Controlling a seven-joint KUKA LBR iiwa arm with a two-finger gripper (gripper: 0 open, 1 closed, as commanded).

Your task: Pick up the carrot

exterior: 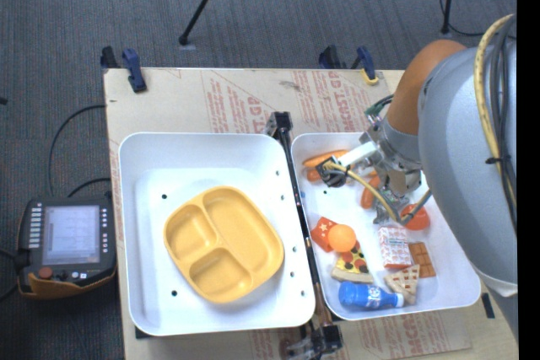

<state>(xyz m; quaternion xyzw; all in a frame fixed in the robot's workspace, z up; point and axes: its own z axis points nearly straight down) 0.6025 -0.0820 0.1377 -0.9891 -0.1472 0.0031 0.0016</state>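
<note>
Grey arm comes in from the right edge, bulky upper link filling that side, orange band showing above the wrist. Wrist bent down over the right-hand area w/ yellow cable looped along the arm and under the wrist. Gripper hangs low, pointing downward (tips too cluttered and small to make out), approx. mid-height in view.

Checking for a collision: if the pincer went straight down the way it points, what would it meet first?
Likely the orange piece lying under the pincer in the right bin; depth is unclear, so it could land beside it.
</note>
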